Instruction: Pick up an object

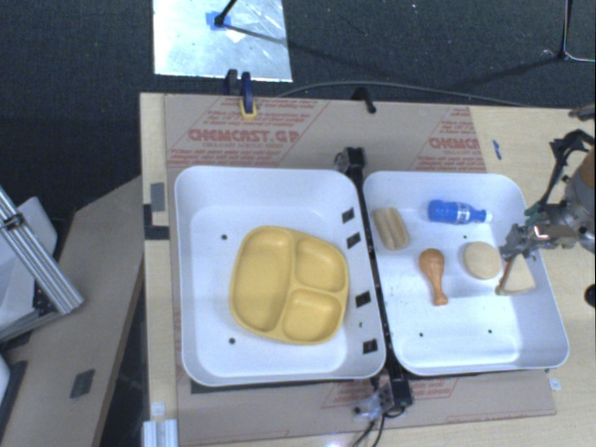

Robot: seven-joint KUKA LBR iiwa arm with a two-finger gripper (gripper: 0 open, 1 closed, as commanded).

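From the overhead camera, red print reading "CHEMCAST GP" is showing on the brown sheet [279, 128] that is covering the worktop [112, 250], once behind the left bin and again, partly cut off, behind the right bin. No other writing is readable; the bottle's label is too small to make out.

Two white bins are sitting side by side, touching along their inner walls. The left bin [200, 250] is carrying one thing: a yellow divided plate [289, 285] with three compartments, lying near its middle. The right bin [466, 343] is carrying five things. One blue bottle [456, 213] is lying on its side near the back wall. One tan bread roll [391, 228] is lying near the back left corner, close to the inner wall. One brown drumstick [434, 274] is lying near the middle, with its thin end toward the front. One pale round bun [481, 260] is sitting just to the right of the drumstick. One pale wedge [518, 278] is lying against the right wall, just beside the bun.

The tool [518, 246] is reaching in over the right wall of the right bin, hanging directly above the wedge and next to the bun. Whether its jaws are apart or together, I cannot tell, and nothing is visibly clamped between them.
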